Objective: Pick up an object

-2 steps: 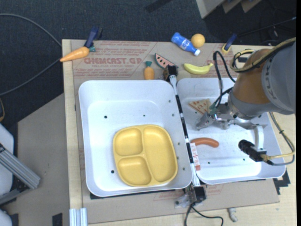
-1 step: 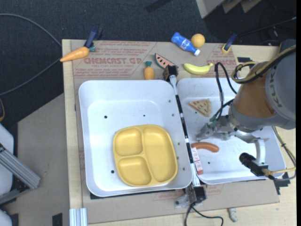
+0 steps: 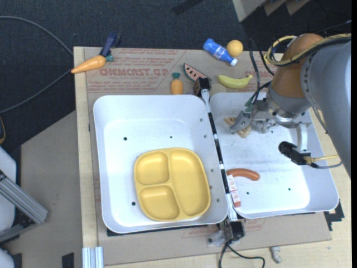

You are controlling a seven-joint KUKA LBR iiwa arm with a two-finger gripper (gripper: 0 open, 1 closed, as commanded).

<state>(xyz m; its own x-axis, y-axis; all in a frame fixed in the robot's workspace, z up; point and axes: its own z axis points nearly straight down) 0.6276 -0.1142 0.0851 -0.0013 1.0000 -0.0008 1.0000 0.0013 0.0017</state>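
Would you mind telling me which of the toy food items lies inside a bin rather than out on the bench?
The hot dog, lying in the right bin; the banana, carrot and watermelon slice sit outside.

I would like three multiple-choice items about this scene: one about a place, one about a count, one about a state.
1. Where is the yellow tray?
A. in the left bin
B. in the right bin
C. on the board behind the bins

2. How many compartments does the tray have?
A. two
B. three
C. four

3. How does the sausage lie?
A. between the fingers
B. loose on the floor of the right bin
C. on the tray

Answers:
1 A, the tray rests on the floor of the left bin.
2 B, two ridges split it into three.
3 B, it lies apart from the gripper, which is farther back.
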